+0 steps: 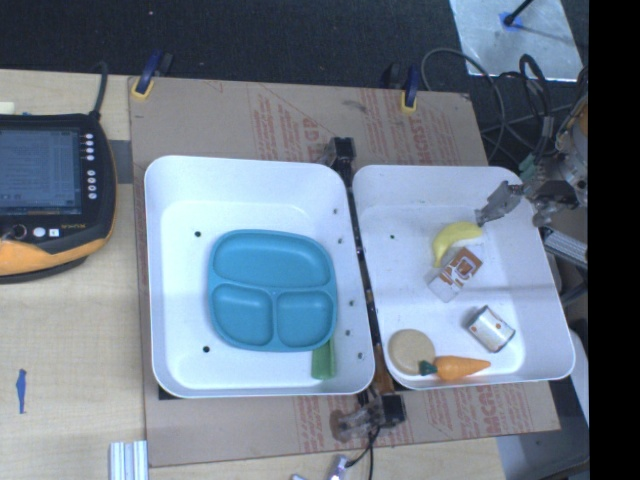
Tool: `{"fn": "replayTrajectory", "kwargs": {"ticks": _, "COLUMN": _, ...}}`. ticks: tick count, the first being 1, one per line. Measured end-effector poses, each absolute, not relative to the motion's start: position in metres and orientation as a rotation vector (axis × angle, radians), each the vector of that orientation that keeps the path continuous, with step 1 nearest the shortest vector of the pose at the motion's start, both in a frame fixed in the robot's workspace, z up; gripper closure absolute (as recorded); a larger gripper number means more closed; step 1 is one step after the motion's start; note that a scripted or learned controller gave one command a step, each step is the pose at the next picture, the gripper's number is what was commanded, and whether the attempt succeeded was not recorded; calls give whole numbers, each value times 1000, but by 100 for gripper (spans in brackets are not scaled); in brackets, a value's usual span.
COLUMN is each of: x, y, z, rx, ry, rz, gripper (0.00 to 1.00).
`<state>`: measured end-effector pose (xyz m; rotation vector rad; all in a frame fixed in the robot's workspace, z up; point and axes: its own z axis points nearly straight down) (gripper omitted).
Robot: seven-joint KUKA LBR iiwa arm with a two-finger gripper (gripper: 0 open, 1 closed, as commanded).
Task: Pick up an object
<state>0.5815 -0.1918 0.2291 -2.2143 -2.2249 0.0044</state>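
The likeliest target is the yellow banana-shaped toy (457, 236), lying in the upper middle of the right bin (400, 193), at the right of the frame. Touching its lower edge is a small clear packet with a brown label (456, 270). Lower right in the same bin lies a silver can (490, 329) on its side, well apart from the banana. Along the bin's lower edge sit a round tan disc (410, 348) and an orange carrot toy (460, 368), the carrot's green end just beside the disc.

The gripper (497, 205) comes in from the right edge of the frame, its grey tip just beside the banana's upper right end. Whether the fingers are spread or closed cannot be made out at this slant. Nothing is seen held.

Judgement: the approach step is in hand; no grasp is made yet. The next move calls for settling the fingers astride the banana's curved body, clear of the packet, then closing and lifting.

The left bin (170, 198) holds a blue divided plate (270, 288) with a green block (323, 360) at its lower right corner. A teach pendant (45, 193) rests at the far left.
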Motion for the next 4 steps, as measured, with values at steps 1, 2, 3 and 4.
{"fn": "replayTrajectory", "kwargs": {"ticks": 1, "x": 594, "y": -156, "z": 93, "rx": -2211, "ry": -2226, "rz": 8, "gripper": 0}}
{"fn": "replayTrajectory", "kwargs": {"ticks": 2, "x": 561, "y": -213, "z": 119, "rx": -2215, "ry": -2221, "rz": 4, "gripper": 0}}
{"fn": "replayTrajectory", "kwargs": {"ticks": 3, "x": 619, "y": -180, "z": 92, "rx": -2213, "ry": -2226, "rz": 4, "gripper": 0}}
{"fn": "replayTrajectory", "kwargs": {"ticks": 4, "x": 558, "y": -213, "z": 92, "rx": -2214, "ry": -2225, "rz": 6, "gripper": 0}}
